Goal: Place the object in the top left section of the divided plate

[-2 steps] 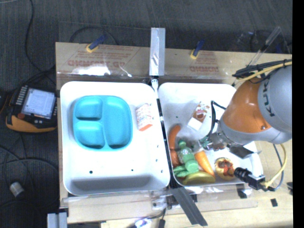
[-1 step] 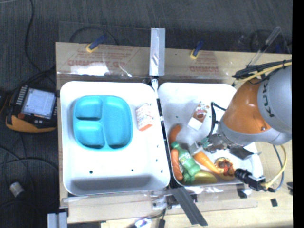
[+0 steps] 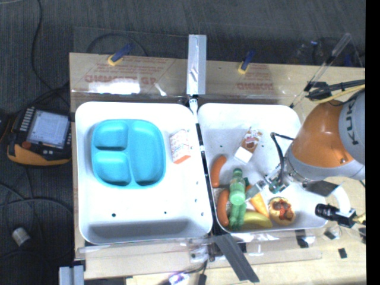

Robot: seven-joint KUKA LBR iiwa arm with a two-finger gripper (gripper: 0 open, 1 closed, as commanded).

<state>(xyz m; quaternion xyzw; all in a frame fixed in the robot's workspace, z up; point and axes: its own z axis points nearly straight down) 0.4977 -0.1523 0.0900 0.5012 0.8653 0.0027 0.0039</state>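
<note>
Low in the right bin (image 3: 297, 117) sits a pile of toy food, and this pile is closest to the camera. Which piece is the task's thing cannot be told, since nothing is seen in the claw (image 3: 274, 184). The claw hangs low over the pile, just right of the green bottle (image 3: 237, 189). Whether the claw is wide or narrow cannot be told, because the arm (image 3: 323, 144) covers much of it.

The pile can be counted. One green bottle lies in the middle. One yellow banana (image 3: 256, 220) lies at the bottom. Two orange sausage shapes are there, one (image 3: 218, 170) above the other (image 3: 222, 206), along the left wall of the bin. One small orange carrot piece (image 3: 259, 204) sits beside the banana. One round red and yellow piece (image 3: 281, 210) sits to the right of it. One white block (image 3: 242, 155) and one small brown and white pack (image 3: 252, 138) lie higher up.

One blue divided plate (image 3: 128, 153) sits in the left bin (image 3: 119, 212). It has three parts, two small ones on the left and one big one on the right. One white and orange pack (image 3: 180, 146) lies just beside the plate, near the wall between the two bins. Both bins rest on the bench (image 3: 83, 82).
</note>
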